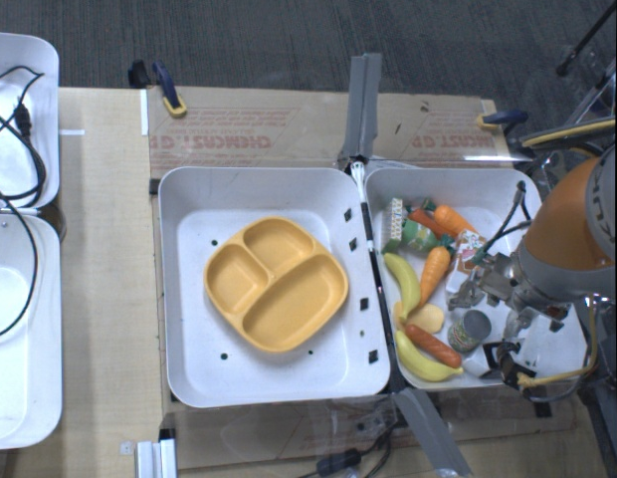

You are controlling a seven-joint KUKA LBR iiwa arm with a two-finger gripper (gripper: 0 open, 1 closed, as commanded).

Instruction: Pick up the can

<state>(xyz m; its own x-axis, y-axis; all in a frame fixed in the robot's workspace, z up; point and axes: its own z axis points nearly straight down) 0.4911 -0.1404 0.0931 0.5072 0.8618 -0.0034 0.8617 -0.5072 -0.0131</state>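
The can stands in the right bin near its front, its round grey top facing up and its side olive-coloured. It is wedged against a red pepper and a yellow banana on its left. My gripper hangs just above and behind the can, at the end of the grey arm with the orange band reaching in from the right. The gripper's metal parts blend together from this angle. Nothing can be made out in its grasp.
The right bin also holds two carrots, a second banana, a green packet and a small red-and-white box, crowded on its left side. The left bin holds a yellow divided plate.
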